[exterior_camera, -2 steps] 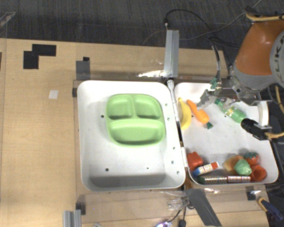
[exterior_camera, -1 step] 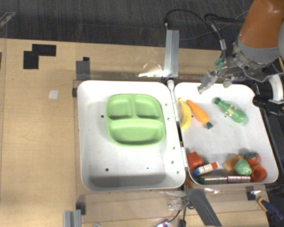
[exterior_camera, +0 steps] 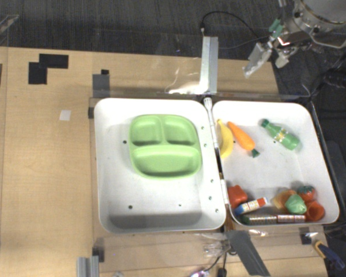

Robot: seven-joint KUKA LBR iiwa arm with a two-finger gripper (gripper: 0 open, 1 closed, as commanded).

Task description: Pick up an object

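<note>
My gripper (exterior_camera: 269, 55) hangs above the bench behind the right bin (exterior_camera: 311, 117), at the view's top right, well above its far rim. Its fingers (exterior_camera: 255, 60) stand apart with nothing between them. In the right bin, a yellow banana (exterior_camera: 225, 142) lies against the left wall. An orange carrot (exterior_camera: 241, 136) lies right beside the banana, and a green bottle (exterior_camera: 281, 134) lies further right. Along the near wall sit a red piece (exterior_camera: 237, 195), a small tube (exterior_camera: 256, 204), a green pepper (exterior_camera: 296, 204) and an orange cup (exterior_camera: 315, 212).
The left bin (exterior_camera: 112, 172) holds a green divided plate (exterior_camera: 164, 145). A metal post (exterior_camera: 210, 62) stands behind the divider between the bins. Cables run along the bench's back right edge.
</note>
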